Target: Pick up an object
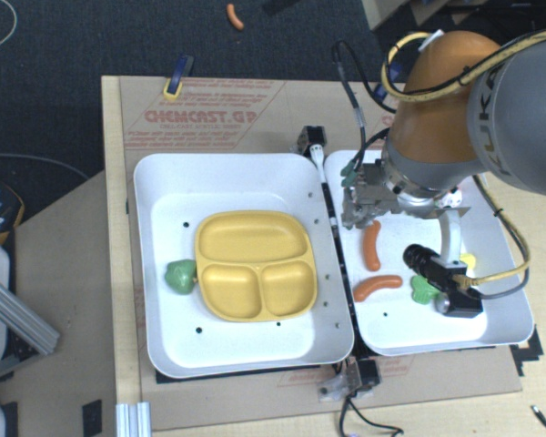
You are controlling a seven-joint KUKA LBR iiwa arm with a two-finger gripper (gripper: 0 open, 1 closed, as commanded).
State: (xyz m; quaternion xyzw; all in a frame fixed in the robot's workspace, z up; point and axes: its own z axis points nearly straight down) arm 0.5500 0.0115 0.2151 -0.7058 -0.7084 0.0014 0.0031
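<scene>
Sausages, two orange ones (372, 247) (378, 287), lie in the right bin (491, 330), just below our gripper (362, 209), whose opening we cannot make out. We judge them light, smooth and prone to rolling, so we would grasp across the middle.

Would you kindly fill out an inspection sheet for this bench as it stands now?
Surface: two white bins side by side, left bin and right bin, on a brown board.
Job's things: yellow divided tray with a green object at its left edge in the left bin; two orange sausages and a small green piece in the right bin.
Clutter: orange item on the dark floor.
Grippers: gripper over the right bin, fingers unclear.
Cables: black cables beside the arm.
Surroundings: dark floor.
</scene>
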